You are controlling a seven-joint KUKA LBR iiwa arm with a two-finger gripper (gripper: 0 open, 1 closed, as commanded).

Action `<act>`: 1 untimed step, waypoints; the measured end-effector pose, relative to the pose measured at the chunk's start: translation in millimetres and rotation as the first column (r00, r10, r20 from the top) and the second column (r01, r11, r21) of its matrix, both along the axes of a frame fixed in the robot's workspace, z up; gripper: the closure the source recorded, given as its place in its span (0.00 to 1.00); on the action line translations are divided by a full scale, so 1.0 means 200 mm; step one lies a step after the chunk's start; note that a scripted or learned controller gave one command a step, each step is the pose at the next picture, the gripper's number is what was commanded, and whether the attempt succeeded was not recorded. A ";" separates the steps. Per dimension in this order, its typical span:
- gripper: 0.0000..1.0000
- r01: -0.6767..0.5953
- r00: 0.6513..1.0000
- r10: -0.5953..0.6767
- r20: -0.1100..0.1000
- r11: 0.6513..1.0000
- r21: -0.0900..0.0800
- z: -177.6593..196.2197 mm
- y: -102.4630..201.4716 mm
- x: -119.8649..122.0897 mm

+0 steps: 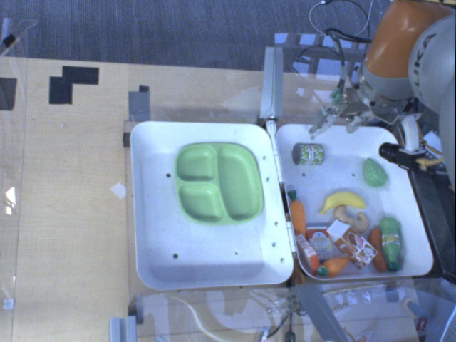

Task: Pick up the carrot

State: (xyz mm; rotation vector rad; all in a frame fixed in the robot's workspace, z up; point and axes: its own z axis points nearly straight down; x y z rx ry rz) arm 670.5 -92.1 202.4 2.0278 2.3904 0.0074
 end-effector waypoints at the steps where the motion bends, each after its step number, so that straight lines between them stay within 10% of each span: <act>1: 0.00 -0.059 0.998 0.059 0.001 0.998 -0.002 0.11 -0.20 -0.04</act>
